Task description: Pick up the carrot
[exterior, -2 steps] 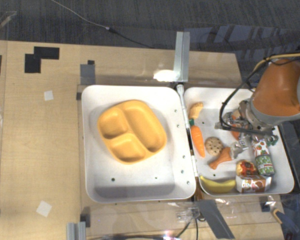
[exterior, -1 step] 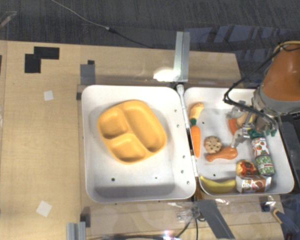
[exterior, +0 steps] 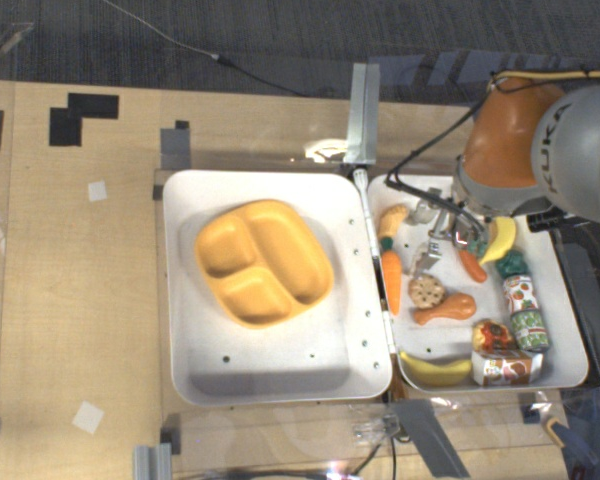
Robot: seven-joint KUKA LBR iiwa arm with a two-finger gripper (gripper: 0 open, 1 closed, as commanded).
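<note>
Along the left wall of the right white bin point(exterior: 565, 298), the slim orange carrot point(exterior: 390, 276) lay flat, untouched, pointing away from the camera. Beside it were a round brown cookie point(exterior: 426, 289) and an orange toy drumstick point(exterior: 446, 309); a yellow banana point(exterior: 437, 369) rested at the near wall. The metal claw point(exterior: 427, 256) hung just right of the carrot, over the cookie, with nothing between its fingers; how wide they stood I could not tell. I judged the pick not yet begun: reaching, closing and lifting all remained.
</note>
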